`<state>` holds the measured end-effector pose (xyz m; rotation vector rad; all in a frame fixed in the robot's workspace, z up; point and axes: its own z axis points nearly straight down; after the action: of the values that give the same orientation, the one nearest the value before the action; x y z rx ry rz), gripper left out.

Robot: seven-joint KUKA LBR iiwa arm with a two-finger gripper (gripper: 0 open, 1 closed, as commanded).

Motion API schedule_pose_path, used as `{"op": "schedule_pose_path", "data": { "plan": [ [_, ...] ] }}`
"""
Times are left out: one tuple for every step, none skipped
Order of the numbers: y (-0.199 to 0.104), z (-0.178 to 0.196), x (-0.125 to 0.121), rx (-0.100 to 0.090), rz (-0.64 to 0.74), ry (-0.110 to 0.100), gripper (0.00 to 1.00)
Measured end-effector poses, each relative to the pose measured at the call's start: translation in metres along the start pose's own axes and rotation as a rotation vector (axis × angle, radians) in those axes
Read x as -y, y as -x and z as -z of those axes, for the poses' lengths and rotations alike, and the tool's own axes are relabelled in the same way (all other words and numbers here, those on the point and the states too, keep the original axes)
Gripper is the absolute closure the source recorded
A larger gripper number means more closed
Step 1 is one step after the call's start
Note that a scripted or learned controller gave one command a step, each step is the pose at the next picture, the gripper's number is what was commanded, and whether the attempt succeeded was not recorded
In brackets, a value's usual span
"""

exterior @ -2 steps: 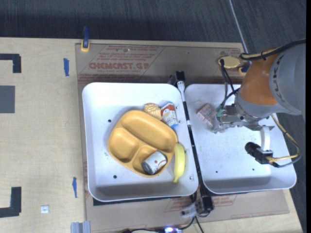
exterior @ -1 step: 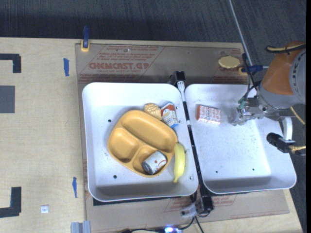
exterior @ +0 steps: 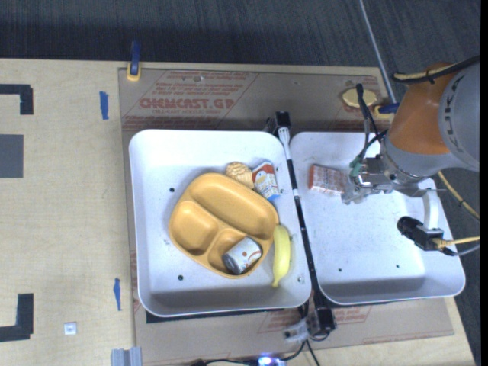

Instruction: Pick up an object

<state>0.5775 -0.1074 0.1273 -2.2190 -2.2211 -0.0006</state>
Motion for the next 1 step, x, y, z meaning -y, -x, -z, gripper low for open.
{"op": "schedule_pose_path", "data": {
  "plan": [
    [-0.0363, 0.0572, 0.0971, 0.001, -0.001, 0.000, 1.00]
  ]
}}
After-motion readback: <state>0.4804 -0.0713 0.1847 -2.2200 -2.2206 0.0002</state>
